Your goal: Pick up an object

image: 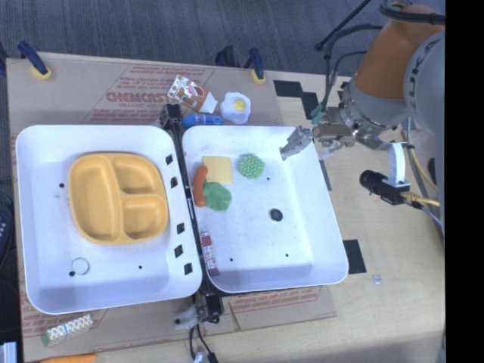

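My gripper: over the upper right rim of the right bin; I cannot tell its state.
Green ball: in the right bin's upper part, just left of my gripper, apart from it.
Yellow block: left of the ball.
Orange carrot: by the bin's left wall.
Green leafy piece: touching the carrot.
Yellow tray: in the left bin.

The grey arm with the orange band is cut off by the top edge, up and right of the right-hand white bin. Over that bin's right rim, its two-finger gripper is too small to read.
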Tool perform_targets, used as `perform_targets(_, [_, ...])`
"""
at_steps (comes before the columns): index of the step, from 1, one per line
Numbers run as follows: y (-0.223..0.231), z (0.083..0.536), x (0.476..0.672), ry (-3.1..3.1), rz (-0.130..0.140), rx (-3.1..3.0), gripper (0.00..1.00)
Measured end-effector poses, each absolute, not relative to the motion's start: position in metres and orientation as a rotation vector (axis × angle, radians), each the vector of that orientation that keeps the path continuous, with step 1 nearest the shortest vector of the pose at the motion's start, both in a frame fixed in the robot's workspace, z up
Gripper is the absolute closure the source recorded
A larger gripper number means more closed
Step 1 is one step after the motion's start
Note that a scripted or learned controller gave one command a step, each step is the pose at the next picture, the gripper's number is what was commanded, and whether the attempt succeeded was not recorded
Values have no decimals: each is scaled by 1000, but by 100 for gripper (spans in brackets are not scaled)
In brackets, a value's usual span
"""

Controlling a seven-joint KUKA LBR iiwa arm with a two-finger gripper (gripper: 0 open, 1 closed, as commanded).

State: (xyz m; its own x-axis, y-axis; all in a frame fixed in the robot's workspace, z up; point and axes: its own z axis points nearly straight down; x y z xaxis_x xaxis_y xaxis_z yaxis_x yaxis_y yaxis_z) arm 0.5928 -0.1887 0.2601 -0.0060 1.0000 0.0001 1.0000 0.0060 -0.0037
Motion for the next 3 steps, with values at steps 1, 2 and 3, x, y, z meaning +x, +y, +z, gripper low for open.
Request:
perform_targets(1, [-164, 91, 644, -2026, 4, -2396, 0])
perform_targets(2, [-164, 102, 645, -2031, 6, -2390, 100])
perform_targets(3, [-182, 201, 656, -1731, 3, -2620, 100])
